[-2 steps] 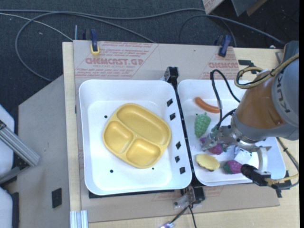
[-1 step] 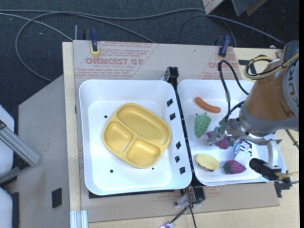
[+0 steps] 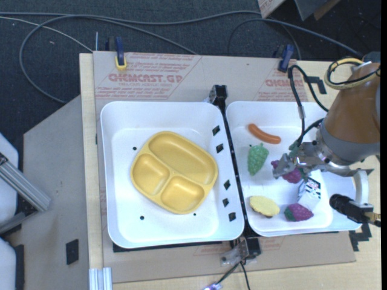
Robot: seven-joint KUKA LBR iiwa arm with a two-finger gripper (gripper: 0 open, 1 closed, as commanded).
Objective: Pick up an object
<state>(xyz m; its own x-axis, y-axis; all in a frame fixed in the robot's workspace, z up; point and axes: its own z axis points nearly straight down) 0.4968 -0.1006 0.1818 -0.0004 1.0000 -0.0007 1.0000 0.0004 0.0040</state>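
The likeliest target is the purple toy fruit (image 3: 292,175) lying in the right bin (image 3: 272,227), directly beneath the gripper (image 3: 289,165) and partly hidden by it. It looks like a small moulded plastic play-food piece, so it should be light, stiff and fairly smooth; a grip across its narrower width would suit it best, since a rounded, slick surface could squirt out of a pinch near an end. Whether the gripper is spread or closed cannot be told from this slanted view, and nothing can be seen clamped in it.

Around the target lie other play foods: a green bumpy fruit (image 3: 257,159) just to its left, an orange sausage (image 3: 264,133) farther up, a yellow slice (image 3: 264,206) near the bin's front edge, a magenta berry (image 3: 298,212) beside that, and a small white printed packet (image 3: 309,191) close to the wrist. All seem equally light and rigid.

The left bin (image 3: 115,180) carries a yellow divided plate (image 3: 174,171), well apart from the arm.
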